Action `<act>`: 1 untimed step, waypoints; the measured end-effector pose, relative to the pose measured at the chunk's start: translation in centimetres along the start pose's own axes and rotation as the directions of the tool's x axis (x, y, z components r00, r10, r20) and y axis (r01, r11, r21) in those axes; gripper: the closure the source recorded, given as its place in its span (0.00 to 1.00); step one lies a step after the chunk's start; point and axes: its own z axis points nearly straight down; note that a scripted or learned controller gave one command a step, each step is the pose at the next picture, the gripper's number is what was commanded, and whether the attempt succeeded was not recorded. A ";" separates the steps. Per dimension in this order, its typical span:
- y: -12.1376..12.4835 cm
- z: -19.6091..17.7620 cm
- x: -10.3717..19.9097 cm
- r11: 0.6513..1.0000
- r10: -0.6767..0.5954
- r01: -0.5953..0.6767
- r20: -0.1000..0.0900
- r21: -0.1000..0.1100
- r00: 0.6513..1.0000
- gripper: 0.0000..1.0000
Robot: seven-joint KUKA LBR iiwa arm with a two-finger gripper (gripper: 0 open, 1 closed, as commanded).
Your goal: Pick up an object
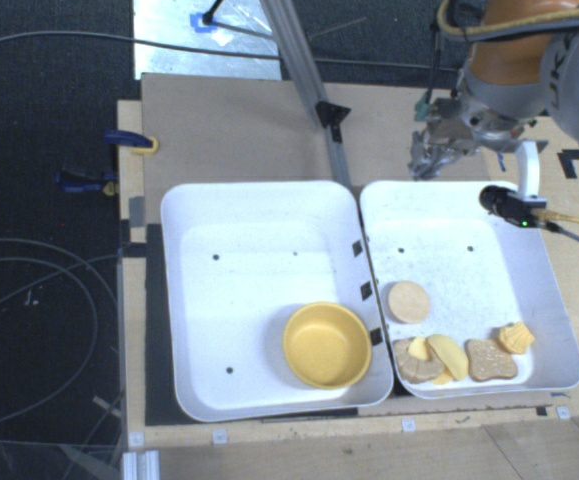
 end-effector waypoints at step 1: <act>-0.9 0.1 5.5 1.000 -0.001 0.001 -0.001 0.002 1.000 1.00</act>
